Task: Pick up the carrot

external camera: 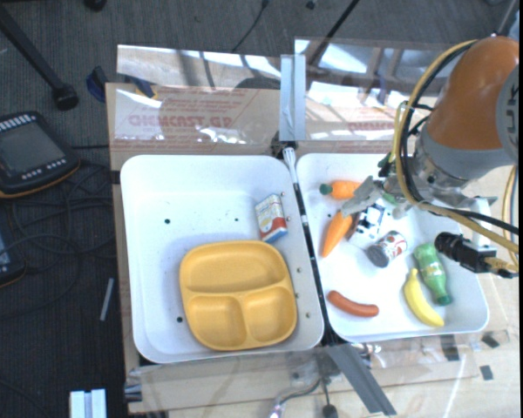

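Sausage (353,304) lies at the right bin's (471,320) front edge — pincer (366,205), spread, should straddle the carrot (335,233) mid-length, just beside it.

A robotics lab, probably: grey carpet floor (200,11) strewn with black cables (44,225), a handheld control pendant (22,155), stand legs (35,50), and taped white bins (148,233) under the arm (475,103).

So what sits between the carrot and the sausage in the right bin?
Nothing: in the camera view, only bare white bin floor separates the carrot from the sausage.
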`<action>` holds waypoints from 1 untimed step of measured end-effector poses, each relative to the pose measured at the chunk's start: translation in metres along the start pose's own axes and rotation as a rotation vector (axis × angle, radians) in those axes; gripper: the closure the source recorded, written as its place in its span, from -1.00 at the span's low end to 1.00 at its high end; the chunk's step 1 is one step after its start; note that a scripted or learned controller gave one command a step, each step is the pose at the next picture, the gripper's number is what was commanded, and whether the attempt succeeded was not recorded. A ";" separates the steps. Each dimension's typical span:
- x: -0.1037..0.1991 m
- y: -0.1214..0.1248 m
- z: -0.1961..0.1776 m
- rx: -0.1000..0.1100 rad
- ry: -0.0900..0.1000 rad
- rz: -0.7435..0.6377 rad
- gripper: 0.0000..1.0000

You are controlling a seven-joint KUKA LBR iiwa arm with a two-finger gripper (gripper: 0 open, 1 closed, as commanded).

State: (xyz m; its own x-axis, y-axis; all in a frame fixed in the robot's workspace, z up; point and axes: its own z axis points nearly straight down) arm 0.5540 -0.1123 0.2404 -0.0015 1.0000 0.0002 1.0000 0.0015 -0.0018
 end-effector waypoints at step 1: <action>-0.030 0.017 0.135 -0.002 -0.003 0.040 -1.00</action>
State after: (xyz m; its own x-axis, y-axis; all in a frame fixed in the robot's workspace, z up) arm 0.5703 -0.1424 0.1056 0.0384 0.9993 -0.0025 0.9993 -0.0384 0.0000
